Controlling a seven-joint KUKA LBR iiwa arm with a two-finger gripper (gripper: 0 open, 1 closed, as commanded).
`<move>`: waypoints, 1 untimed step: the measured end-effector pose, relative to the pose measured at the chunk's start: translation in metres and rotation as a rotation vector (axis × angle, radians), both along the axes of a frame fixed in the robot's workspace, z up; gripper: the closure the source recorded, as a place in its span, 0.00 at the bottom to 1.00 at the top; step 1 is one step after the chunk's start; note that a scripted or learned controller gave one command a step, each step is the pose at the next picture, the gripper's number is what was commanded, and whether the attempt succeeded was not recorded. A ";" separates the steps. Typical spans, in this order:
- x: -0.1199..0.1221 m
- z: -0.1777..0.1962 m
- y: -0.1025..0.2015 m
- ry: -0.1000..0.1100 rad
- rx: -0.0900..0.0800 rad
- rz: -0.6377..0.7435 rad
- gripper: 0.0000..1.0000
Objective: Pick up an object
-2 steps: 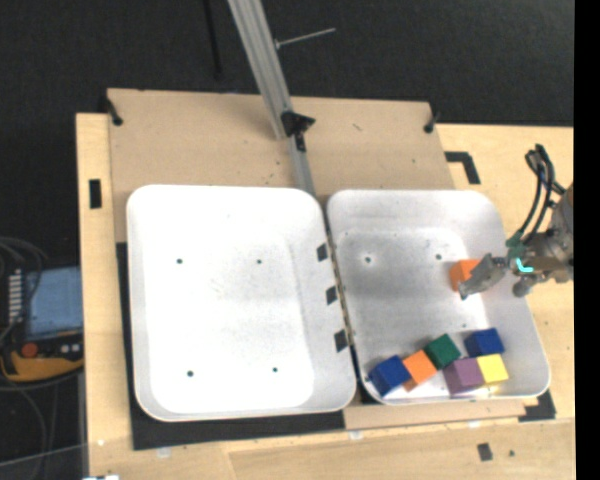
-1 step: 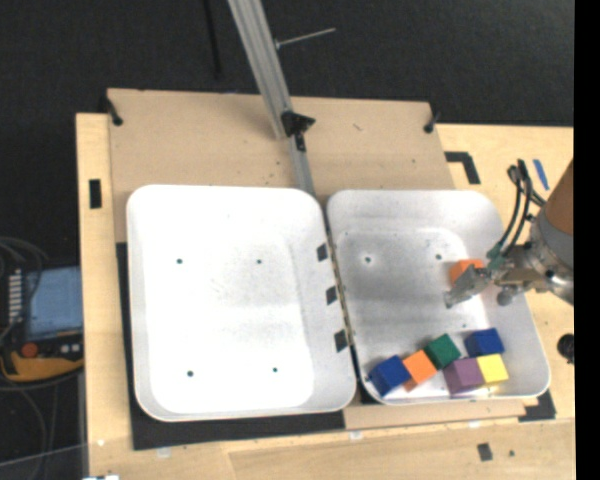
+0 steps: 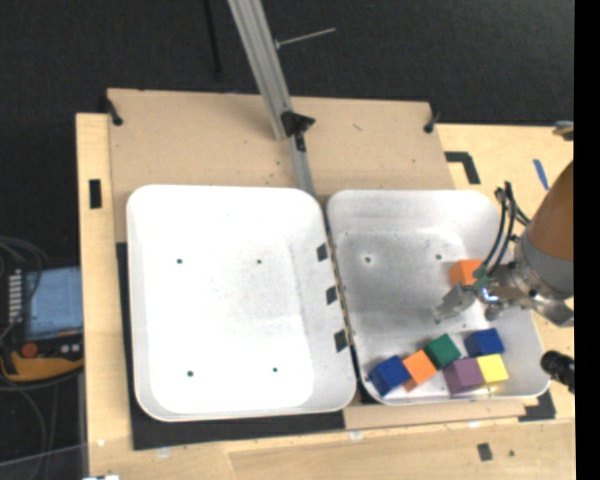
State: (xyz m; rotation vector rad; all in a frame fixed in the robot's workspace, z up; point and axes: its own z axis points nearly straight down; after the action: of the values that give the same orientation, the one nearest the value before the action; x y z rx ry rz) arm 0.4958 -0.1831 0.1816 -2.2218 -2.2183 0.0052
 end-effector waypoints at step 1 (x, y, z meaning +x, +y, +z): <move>0.002 -0.043 -0.004 0.000 0.000 0.000 0.00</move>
State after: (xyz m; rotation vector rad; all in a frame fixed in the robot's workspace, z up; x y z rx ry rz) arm 0.4980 -0.1871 0.1390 -2.2225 -2.2183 0.0054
